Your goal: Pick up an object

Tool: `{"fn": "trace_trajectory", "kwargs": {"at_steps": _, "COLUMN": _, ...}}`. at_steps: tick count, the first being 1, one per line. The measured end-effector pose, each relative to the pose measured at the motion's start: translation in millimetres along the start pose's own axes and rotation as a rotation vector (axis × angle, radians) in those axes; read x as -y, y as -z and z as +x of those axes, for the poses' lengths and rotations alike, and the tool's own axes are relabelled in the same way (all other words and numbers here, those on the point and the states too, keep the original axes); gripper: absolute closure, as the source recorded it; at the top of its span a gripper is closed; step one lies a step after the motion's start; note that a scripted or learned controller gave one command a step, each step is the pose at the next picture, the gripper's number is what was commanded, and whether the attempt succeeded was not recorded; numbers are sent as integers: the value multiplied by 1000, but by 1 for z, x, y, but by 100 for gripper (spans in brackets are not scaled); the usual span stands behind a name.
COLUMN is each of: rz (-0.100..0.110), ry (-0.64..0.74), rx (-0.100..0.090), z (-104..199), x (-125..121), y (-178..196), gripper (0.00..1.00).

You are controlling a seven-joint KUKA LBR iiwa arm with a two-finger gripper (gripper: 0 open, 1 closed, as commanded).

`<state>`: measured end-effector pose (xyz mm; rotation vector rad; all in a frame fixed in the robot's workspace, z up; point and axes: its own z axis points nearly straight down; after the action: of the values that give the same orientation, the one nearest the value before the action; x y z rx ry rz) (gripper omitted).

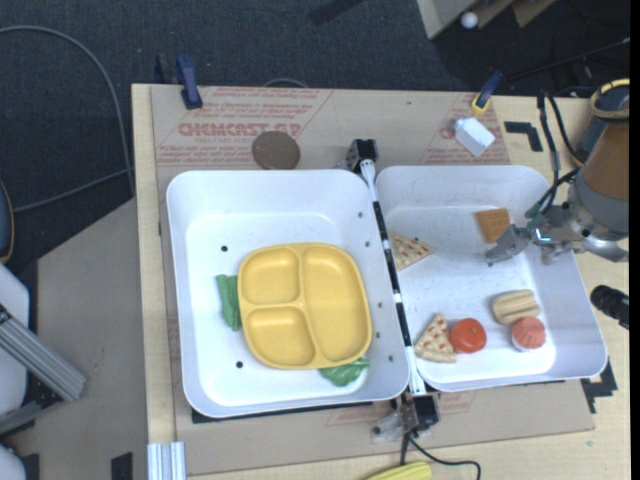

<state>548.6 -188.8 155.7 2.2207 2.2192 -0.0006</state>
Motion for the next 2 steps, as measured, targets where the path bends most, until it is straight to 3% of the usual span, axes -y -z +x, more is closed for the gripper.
{"fn": "trace_trajectory", "kwargs": {"at_steps": 1, "rz": 3, "ry": 0, "rx": -3, "z": -13, "x": 32, "y": -19, "gripper": 0}}
{"fn": "trace_trajectory", "kwargs": {"at_steps": 2, "rz": 3, "ry": 0, "rx": -3, "z": -19, "x": 48, "y": -71, "gripper": 0}}
